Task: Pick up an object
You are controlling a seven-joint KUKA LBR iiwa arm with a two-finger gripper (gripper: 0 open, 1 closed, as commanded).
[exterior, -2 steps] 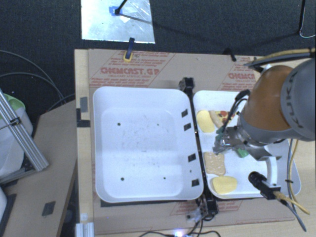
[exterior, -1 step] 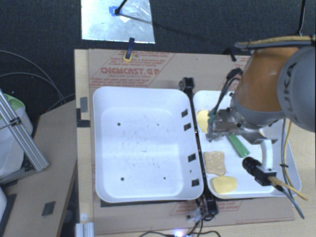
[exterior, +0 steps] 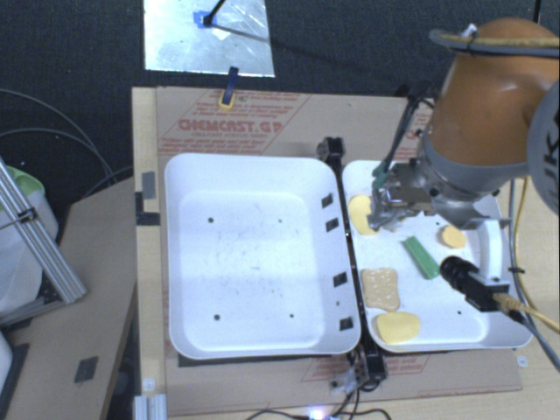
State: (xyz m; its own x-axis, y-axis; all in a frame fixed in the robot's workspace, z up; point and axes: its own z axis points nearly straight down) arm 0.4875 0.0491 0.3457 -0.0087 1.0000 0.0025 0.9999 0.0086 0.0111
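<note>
Arm (exterior: 490, 103) bent over right bin (exterior: 464, 326), claw (exterior: 382, 217) lowered beside yellow piece (exterior: 360, 212); grip apparently indeterminate, cannot tell.

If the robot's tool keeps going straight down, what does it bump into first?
Probably the yellow piece at the right bin's left edge; the tool hangs right beside it, though its height above it is unclear.

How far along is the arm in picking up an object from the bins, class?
Done: the gripper has reached into the right bin and sits down by the yellow piece at its left wall. In hand: nothing visibly lifted; whether it grips that piece cannot be told. Left: the grasp and the lift. The green stick, the cracker and the yellow disc lie untouched.
</note>
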